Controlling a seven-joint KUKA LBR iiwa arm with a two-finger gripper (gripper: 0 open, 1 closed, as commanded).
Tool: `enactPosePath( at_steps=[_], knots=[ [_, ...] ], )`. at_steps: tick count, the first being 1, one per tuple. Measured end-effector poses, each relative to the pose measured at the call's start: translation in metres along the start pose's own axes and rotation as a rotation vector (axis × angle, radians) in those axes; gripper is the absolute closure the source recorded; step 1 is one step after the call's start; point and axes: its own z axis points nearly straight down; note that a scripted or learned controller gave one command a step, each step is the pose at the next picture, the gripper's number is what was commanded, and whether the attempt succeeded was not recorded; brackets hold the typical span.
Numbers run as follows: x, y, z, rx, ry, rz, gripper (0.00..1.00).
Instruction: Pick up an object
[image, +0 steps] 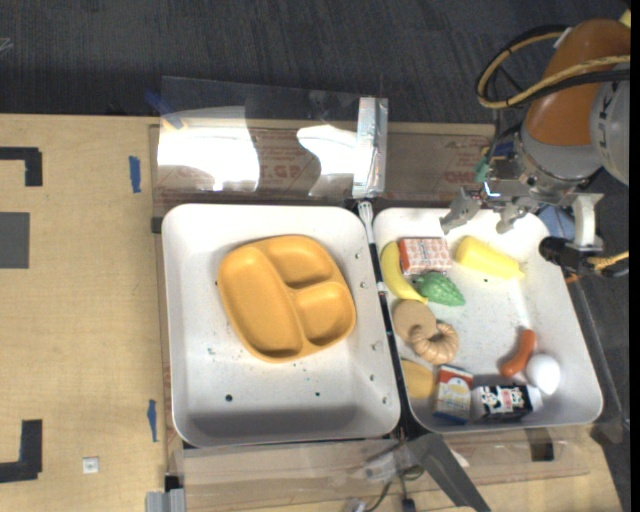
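Note:
My gripper (487, 216) hangs over the back of the right bin (570, 320), its fingers spread open with nothing between them. Just below it lies a yellow block (488, 258). To the left of the block are a red-and-white packet (424, 253), a banana (392, 274) and a green leafy piece (441, 290). Nearer the front sit a tan bagel (412, 318), a pretzel-like pastry (438, 343), a sausage (517, 352), a white egg (543, 374), a small carton (453, 392) and a dark bottle (502, 399).
The left bin (190, 300) holds an orange divided plate (287, 296). A clear plastic sheet (270, 150) stands behind the bins. The grey arm with its orange band (575, 90) and yellow cables comes in from the upper right.

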Motion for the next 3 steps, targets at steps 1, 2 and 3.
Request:
enactPosePath(
  at_steps=[1, 2, 3],
  knots=[
    [-0.017, -0.014, 0.078, -0.031, -0.010, -0.112, 0.00],
    [-0.079, -0.006, 0.111, -0.006, -0.003, -0.119, 0.00],
    [-0.054, -0.084, 0.112, -0.005, -0.002, -0.037, 0.00]
  ],
)
